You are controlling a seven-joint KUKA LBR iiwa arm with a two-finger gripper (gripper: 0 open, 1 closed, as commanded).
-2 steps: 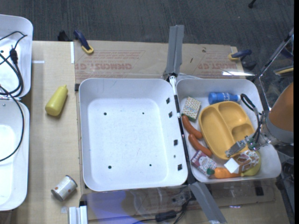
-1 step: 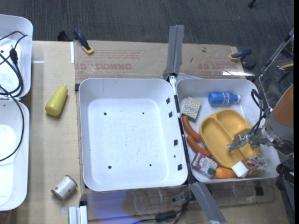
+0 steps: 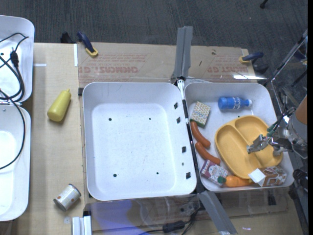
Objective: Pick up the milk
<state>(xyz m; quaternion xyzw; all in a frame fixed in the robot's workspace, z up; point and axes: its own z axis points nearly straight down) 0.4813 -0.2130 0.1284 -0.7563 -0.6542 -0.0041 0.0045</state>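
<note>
gripper (image 3: 257, 146), right of frame over the yellow plate (image 3: 234, 141): fingers slightly parted, holding nothing. milk (image 3: 268, 176), lower right corner of the right bin (image 3: 195, 94), lying against the plate's rim beside a carrot (image 3: 236, 181). risk: fingers catching the rim or bin wall and closing short, or nudging the carton aside.

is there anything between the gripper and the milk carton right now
Nothing visible. The gripper hangs over the yellow divided plate in the right bin, and the milk carton lies just beyond the plate's near rim, with open space between them.
</note>
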